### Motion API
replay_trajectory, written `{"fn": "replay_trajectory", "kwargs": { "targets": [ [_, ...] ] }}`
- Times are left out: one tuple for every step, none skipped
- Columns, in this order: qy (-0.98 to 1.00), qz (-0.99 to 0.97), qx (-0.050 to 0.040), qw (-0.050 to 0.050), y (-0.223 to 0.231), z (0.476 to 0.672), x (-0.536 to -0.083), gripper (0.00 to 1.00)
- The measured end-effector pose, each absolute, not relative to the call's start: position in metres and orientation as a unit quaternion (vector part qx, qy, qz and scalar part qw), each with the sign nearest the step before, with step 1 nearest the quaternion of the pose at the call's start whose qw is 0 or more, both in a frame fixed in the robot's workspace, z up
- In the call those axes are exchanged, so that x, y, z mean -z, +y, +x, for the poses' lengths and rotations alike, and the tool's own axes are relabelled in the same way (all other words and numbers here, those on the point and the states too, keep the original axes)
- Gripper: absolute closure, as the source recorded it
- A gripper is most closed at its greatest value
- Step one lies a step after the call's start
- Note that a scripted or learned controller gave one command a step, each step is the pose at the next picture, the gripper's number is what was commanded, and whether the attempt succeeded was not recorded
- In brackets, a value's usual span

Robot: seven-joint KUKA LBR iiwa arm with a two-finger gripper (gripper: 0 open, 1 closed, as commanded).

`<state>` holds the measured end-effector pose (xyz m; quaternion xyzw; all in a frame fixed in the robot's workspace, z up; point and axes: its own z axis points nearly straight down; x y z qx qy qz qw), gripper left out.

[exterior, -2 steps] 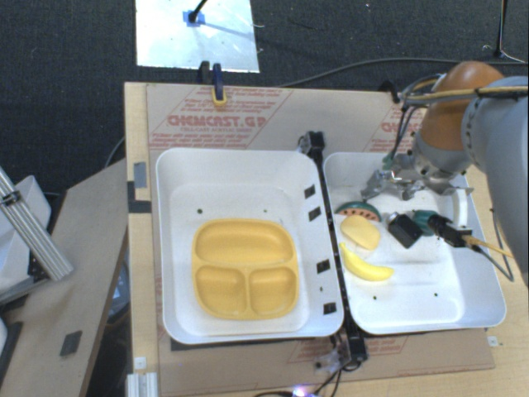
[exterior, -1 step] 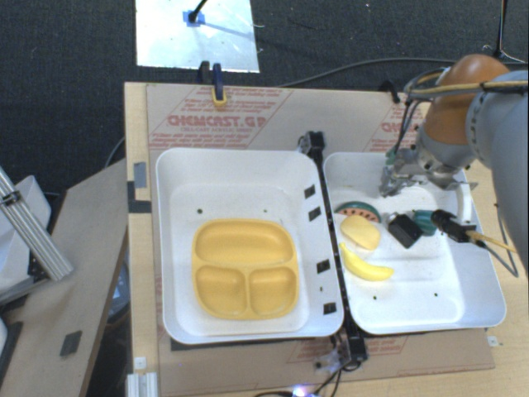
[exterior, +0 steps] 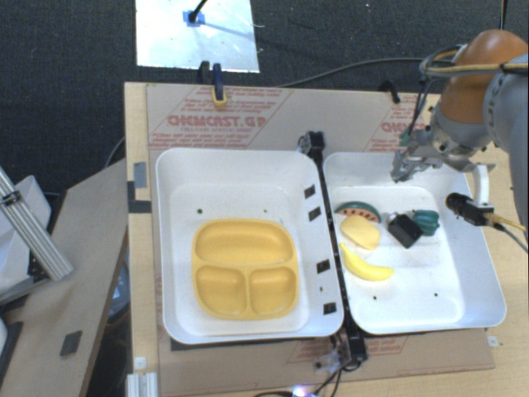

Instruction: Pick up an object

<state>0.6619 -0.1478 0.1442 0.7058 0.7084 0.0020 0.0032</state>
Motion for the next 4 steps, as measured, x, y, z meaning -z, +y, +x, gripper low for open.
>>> {"fn": "replay_trajectory", "kwargs": {
  "targets": [
    [0.709, 0.705, -0.0021, 0.003, -0.144, 0.663, -0.189, 1.0],
    [0.709, 0.705, -0.0027, 0.004, -0.141, 0.659, -0.253, 1.0],
    [0.711, 0.704, -0.0017, 0.001, -0.081, 0.667, -0.242, 1.0],
    [0.711, 0.704, -0.0011, 0.0, -0.022, 0.666, -0.23, 1.0]
  ]
}}
